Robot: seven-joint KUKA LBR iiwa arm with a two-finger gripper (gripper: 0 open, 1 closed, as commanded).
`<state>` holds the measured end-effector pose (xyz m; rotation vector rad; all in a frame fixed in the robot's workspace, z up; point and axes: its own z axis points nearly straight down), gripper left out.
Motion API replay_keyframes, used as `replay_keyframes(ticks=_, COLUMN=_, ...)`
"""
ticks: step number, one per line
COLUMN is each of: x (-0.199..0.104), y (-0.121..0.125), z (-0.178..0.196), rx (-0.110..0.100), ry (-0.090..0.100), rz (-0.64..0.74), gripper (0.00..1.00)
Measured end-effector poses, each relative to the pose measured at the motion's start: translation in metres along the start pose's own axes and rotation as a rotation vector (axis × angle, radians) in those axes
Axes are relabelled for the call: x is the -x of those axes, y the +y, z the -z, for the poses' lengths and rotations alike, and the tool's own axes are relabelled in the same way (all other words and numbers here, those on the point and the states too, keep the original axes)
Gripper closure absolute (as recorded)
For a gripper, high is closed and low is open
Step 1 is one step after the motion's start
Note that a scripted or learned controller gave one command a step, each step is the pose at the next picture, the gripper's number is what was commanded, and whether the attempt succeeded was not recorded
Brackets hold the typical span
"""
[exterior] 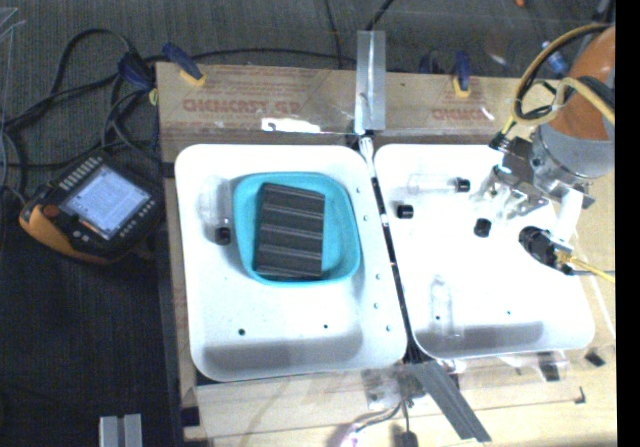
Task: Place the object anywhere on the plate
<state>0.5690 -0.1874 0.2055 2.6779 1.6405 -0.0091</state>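
Nearest, at the front of the right bin (560, 327), a faint clear piece (438, 301) is barely distinguishable from the white floor, and what it is cannot be told. In the left bin (200, 335), the ribbed dark block (290, 230) lies flat on the teal plate (346, 235), wholly within its rim, so the task looks met.

The risk from here is disturbance. A fresh pass by the arm (585, 105) over the left bin could nudge the block off the plate or tip the plate itself. Another risk is the program mistaking a small black cap (482, 228) in the right bin for the object.

The claw (520, 197) hangs over the right bin's far right side, well apart from the plate. It is a blur of grey and white metal, and whether it is wide or narrow cannot be told. Nothing visible sits in it.

Farther back, a clear tube (437, 183) is hard to read. The arm is cut off at the right edge, beyond the tabletop (300, 105).
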Motion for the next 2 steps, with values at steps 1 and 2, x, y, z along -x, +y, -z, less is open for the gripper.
replay_keyframes(ticks=1, x=0.0, y=0.0, z=0.0, rx=0.0, ry=0.0, rz=0.0, gripper=0.0)
replay_keyframes(ticks=2, x=0.057, y=-0.055, z=0.003, rx=-0.001, ry=0.001, rz=-0.065, gripper=0.0)
